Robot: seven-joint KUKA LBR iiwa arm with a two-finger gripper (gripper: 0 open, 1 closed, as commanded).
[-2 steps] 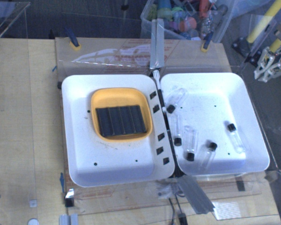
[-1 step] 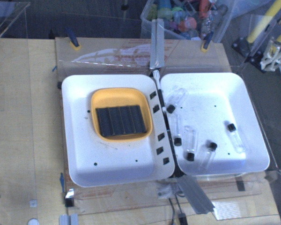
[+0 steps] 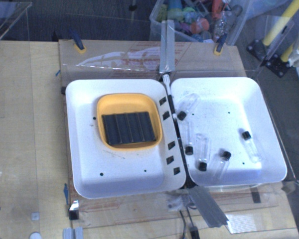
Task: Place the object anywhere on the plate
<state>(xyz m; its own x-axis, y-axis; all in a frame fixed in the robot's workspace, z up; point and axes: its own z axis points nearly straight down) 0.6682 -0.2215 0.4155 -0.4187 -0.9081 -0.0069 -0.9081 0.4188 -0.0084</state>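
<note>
The clear black-capped vial (image 3: 249,145) lying in the right bin (image 3: 214,81), well apart from the yellow plate (image 3: 127,98), appears light, rigid, slippery and roll-prone; grasp across its barrel.

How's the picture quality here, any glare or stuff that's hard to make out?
Camera view: even, soft light with faint shadows; the clear vials nearly vanish against the white right bin, only their black caps stand out; the yellow plate and dark ridged block read sharply.

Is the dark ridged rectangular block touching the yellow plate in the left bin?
Touching. The camera view shows the dark ridged block lying flat inside the yellow plate, resting on its floor with yellow rim visible around it.
</note>
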